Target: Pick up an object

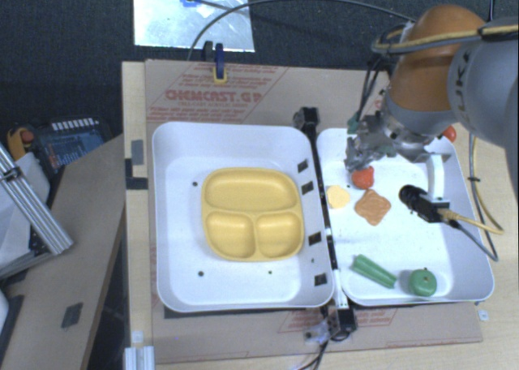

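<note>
Count on the bench: 2 white bins, side by side.

Left bin (166,198): 1 yellow divided plate (247,214) with 3 compartments, lying flat about the bin's centre.

Right bin (474,275): 5 loose toy food pieces in plain view
- 1 red piece (362,177), tomato-like, at 10 o'clock in the bin
- 1 pale yellow round slice (338,196), at 8 o'clock from the red piece, close to the bin's left wall
- 1 orange-brown toast-like slice (373,208), at 5 o'clock from the red piece, just beside the yellow slice but apart from it
- 1 green stick (373,271), cucumber-like, lying at a slant at 7 o'clock in the bin
- 1 green round fruit (422,281), apple-like, at 5 o'clock in the bin, just beside the stick's right end

Gripper (362,159): 1, on the grey arm (486,92), which enters from 2 o'clock. It sits low over the bin's 10 o'clock area, directly above the red piece, and its tip overlaps that piece's upper edge. Contact: cannot tell. Released or clenched: cannot tell at this slant. The other 4 pieces lie well apart from the gripper
</note>
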